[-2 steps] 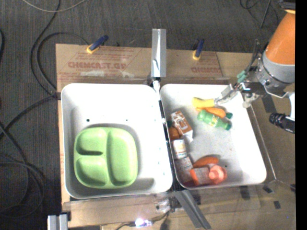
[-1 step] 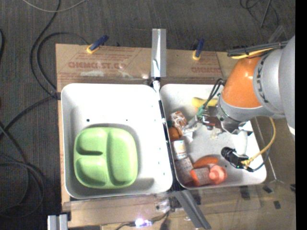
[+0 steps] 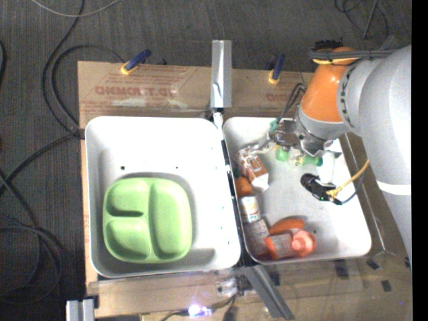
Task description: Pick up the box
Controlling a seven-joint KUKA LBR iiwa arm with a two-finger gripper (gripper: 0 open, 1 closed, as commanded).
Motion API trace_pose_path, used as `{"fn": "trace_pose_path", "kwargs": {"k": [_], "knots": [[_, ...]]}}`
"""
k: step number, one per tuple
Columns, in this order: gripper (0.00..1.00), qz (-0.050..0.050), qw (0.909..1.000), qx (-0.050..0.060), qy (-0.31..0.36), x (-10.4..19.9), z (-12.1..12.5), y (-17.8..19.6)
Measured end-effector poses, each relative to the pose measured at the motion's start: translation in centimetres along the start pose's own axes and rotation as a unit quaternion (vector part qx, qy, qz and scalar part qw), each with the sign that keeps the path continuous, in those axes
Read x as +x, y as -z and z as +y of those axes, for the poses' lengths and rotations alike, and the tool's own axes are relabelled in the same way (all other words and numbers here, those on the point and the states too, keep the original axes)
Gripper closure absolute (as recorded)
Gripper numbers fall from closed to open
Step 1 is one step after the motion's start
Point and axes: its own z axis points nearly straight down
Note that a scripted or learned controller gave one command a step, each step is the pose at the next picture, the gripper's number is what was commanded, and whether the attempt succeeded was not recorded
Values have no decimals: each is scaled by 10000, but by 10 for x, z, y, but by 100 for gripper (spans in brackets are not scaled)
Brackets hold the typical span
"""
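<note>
two white bins side by side on the bench. left bin (image 3: 93,146) has a big green divided tray (image 3: 148,219) sitting in its lower half. right bin (image 3: 354,236) holds the clutter: the grey arm (image 3: 381,105) with its orange band comes in from the right, gripper (image 3: 294,146) low over the bin's upper part, can't tell its state from this angle. the box (image 3: 255,168), brown and white, lies just left of the gripper near the bin's left wall. below it a small bottle (image 3: 250,207), then orange and red items (image 3: 289,238) bunched at the bottom.
</note>
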Motion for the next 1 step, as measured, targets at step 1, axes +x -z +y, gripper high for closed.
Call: {"fn": "trace_pose_path", "kwargs": {"k": [1], "knots": [[0,17,9999,-114,76,-28,-48,-3]]}}
